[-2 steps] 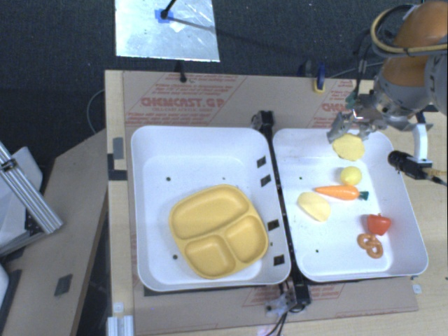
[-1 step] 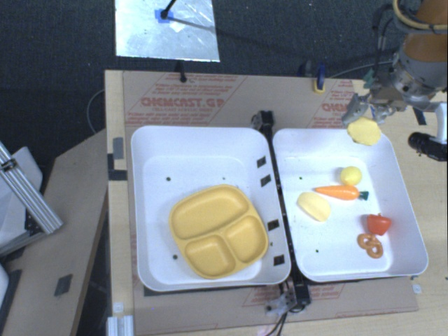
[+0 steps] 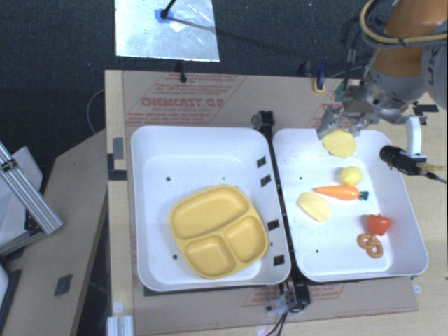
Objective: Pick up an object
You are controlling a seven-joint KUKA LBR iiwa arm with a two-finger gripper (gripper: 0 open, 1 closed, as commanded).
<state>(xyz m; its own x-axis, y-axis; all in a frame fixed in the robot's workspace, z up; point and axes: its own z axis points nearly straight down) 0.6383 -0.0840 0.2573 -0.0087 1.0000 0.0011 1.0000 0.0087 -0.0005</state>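
Note:
The right bin (image 3: 402,208) holds several toy foods. A flat yellow piece (image 3: 339,144) lies at its far edge. Nearer lie a small yellow ball (image 3: 351,176), an orange carrot (image 3: 338,193) and a pale yellow wedge (image 3: 314,206). A red pepper (image 3: 378,224) and a brown pretzel (image 3: 370,245) sit at the front right. My gripper (image 3: 341,122) hangs over the bin's far edge, just above the flat yellow piece and touching or nearly touching its top.
The left bin (image 3: 150,187) holds a yellow divided plate (image 3: 218,230). A black divider with clips (image 3: 273,187) runs between the bins. A shiny metal sheet (image 3: 166,19) lies behind the bench. A black fixture (image 3: 399,158) juts over the right bin's far right rim.

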